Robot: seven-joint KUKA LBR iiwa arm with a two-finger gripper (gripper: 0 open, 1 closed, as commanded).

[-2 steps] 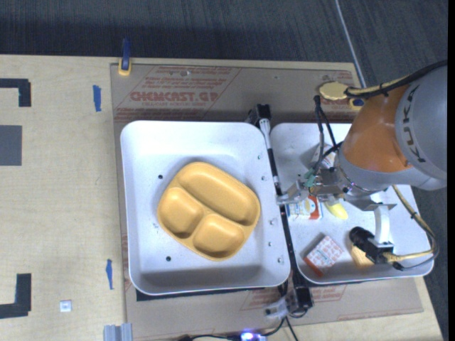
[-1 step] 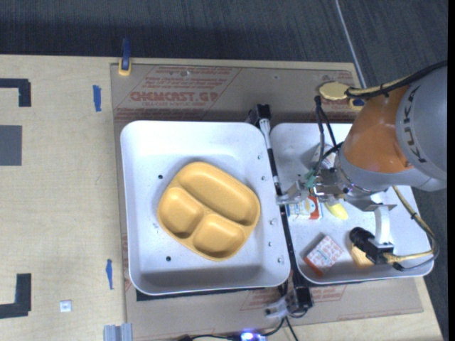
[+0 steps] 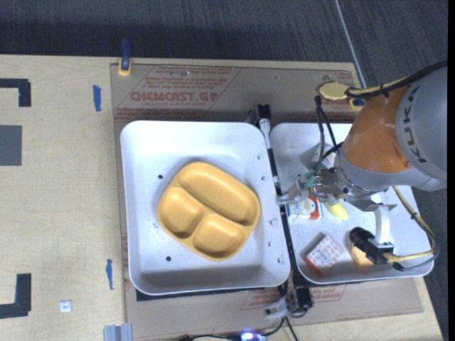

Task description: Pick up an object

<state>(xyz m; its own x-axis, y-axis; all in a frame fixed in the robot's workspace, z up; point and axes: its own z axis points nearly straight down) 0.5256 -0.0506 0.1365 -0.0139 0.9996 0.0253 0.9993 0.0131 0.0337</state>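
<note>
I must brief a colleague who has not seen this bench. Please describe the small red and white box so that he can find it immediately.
Start from the two white bins and take the right bin, the one below the grey and orange arm. The red and white box lies flat near that bin's front edge, on its left side. Unlike the small pieces near it, it is rectangular, with a red patterned face.

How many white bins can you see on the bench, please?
2, side by side: the left bin holds a yellow divided tray; the right bin lies under the arm, with small objects, some perhaps hidden.
</note>
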